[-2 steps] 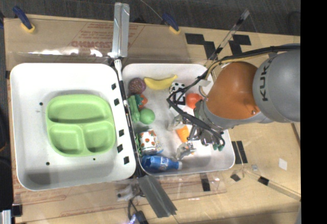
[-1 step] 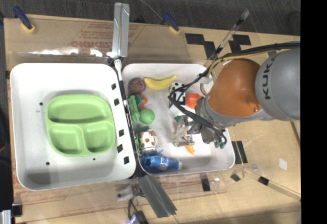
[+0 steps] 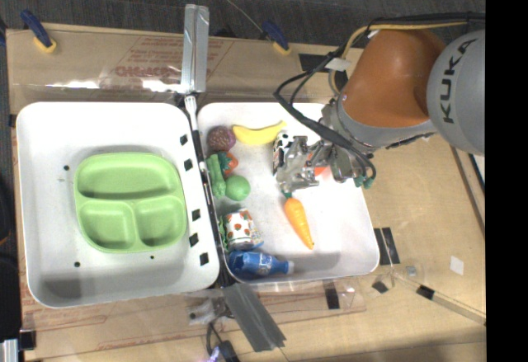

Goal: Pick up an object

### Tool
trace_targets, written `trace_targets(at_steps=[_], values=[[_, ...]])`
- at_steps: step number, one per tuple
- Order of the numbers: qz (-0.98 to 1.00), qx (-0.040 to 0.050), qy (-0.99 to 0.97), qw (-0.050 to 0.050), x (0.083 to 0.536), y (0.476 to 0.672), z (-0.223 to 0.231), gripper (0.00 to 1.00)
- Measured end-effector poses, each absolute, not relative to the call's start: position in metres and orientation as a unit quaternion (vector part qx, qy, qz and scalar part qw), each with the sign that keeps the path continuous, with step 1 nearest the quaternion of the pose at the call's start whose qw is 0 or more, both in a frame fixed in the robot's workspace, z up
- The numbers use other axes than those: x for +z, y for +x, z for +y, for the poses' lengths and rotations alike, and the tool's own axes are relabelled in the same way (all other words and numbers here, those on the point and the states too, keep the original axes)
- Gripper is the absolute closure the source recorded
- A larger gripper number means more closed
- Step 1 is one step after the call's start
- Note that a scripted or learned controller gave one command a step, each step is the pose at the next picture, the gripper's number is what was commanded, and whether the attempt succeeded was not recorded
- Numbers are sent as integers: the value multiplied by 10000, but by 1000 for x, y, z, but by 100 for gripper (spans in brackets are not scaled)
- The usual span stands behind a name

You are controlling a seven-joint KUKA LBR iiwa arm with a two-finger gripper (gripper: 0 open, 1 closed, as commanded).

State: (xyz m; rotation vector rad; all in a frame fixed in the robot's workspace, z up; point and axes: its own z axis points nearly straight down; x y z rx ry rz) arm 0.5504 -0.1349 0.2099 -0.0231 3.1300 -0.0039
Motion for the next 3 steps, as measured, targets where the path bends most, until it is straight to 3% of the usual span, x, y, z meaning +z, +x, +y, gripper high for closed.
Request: trace_targets(at_steps=[1, 2, 3], values=[[10000, -5, -66, 14, 206, 548, -135, 0], [9998, -1, -201, 11, 94, 504, -159, 0], [9997, -3, -230, 25, 104, 506, -158, 100]])
